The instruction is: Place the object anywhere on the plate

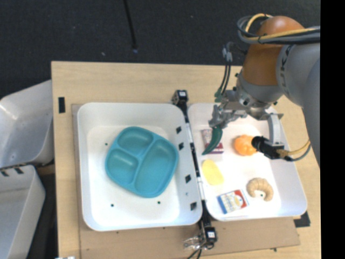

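A blue divided plate lies in the left bin. My gripper hangs over the upper left part of the right bin, close to the divider between the bins. A slim, curved green object sticks out downward from between its fingers, and the gripper looks shut on it. The object's lower tip points toward the divider and overlaps a small white and maroon box lying beneath it. The plate is a good way to the left of the gripper.
The right bin also holds an orange fruit, a yellow lemon-like piece, a croissant and a small printed packet. Black clips sit along the divider. The arm fills the upper right.
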### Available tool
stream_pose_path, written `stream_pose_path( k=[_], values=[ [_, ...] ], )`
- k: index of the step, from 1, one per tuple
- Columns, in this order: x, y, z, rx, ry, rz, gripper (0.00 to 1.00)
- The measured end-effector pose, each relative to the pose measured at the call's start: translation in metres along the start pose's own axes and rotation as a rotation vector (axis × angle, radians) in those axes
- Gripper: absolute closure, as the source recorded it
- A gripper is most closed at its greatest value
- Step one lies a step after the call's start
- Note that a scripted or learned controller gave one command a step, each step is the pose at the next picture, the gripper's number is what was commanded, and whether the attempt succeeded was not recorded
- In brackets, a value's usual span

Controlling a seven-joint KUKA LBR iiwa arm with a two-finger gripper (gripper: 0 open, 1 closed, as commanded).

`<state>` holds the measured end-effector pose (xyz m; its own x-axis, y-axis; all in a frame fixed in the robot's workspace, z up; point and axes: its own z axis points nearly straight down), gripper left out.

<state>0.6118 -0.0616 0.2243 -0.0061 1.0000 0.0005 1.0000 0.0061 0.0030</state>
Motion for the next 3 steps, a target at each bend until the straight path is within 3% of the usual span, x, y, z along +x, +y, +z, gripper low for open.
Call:
stream_pose_path(
  k=[1,3],
  values=[
    [0.054,0.006,-0.006,0.001,0.001,-0.001,1.0],
    [0.163,0.052,-0.007,0.0,-0.001,0.0,1.0]
  ],
)
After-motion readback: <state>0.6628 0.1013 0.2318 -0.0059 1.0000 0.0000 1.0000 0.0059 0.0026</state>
